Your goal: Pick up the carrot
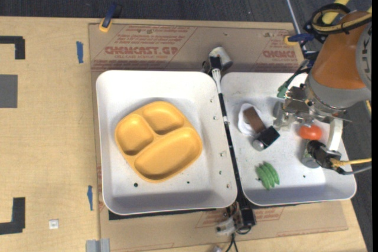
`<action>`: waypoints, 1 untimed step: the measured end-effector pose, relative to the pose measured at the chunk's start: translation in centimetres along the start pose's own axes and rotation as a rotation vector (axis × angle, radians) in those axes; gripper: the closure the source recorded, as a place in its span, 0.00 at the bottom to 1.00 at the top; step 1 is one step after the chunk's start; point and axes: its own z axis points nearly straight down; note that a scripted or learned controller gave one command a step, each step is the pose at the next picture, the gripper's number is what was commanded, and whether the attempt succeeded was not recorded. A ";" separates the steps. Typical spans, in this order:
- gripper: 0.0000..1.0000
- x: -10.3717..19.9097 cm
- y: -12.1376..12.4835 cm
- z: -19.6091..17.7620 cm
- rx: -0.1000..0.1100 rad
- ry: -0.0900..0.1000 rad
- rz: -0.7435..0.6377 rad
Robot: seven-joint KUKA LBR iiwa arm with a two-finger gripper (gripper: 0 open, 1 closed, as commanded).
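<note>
The gripper [304, 121] hangs just above the carrot [311, 132], seemingly lining up a grab; I cannot tell its state.

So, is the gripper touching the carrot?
Cannot tell. In the camera view the gripper overlaps the carrot, so contact or gap is hidden.

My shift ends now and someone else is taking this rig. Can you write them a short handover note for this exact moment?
Tool: low over the right bin, directly above the carrot; whether it grips cannot be told.
Carrot: orange, in the right bin, just under the tool.
Also in that bin: a green item and a brown and white item.
Yellow tray: in the left bin.
Done: approach. Left: confirm the grasp and lift.
</note>
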 end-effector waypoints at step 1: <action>1.00 5.0 -3.8 1.0 0.003 0.000 0.119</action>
